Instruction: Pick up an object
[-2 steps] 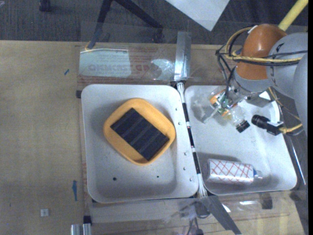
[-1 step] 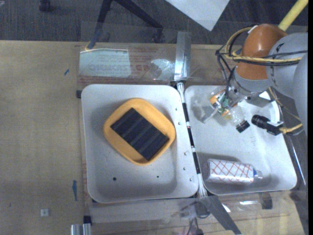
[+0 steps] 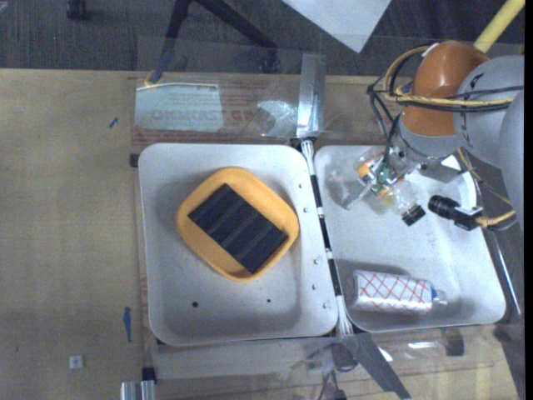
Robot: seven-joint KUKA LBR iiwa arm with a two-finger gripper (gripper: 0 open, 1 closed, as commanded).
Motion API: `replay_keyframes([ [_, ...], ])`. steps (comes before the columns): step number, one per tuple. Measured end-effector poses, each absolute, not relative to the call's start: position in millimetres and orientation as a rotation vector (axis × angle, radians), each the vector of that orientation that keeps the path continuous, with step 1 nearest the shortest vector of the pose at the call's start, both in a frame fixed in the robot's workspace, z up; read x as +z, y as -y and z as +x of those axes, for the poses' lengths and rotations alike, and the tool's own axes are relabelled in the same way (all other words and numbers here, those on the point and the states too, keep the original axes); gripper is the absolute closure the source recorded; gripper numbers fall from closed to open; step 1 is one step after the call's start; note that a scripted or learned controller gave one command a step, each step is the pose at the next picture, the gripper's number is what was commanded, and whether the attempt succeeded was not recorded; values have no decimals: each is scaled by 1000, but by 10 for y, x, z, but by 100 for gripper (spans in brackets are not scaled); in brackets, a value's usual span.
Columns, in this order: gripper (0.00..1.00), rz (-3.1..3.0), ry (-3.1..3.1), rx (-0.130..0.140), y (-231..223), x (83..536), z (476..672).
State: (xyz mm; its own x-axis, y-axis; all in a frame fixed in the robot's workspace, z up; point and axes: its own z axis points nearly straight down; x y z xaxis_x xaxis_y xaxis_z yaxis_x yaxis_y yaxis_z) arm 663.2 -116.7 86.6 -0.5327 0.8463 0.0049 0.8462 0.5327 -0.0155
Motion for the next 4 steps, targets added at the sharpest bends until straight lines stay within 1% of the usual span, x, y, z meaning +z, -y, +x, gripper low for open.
replay_keyframes([
  [1, 0, -1215, 2902, -5, 1114, 878, 6222],
  [2, 0, -1331, 2844, 5, 985, 873, 6540],
  [4, 0, -1331, 2844, 5, 986, 872, 6540],
])
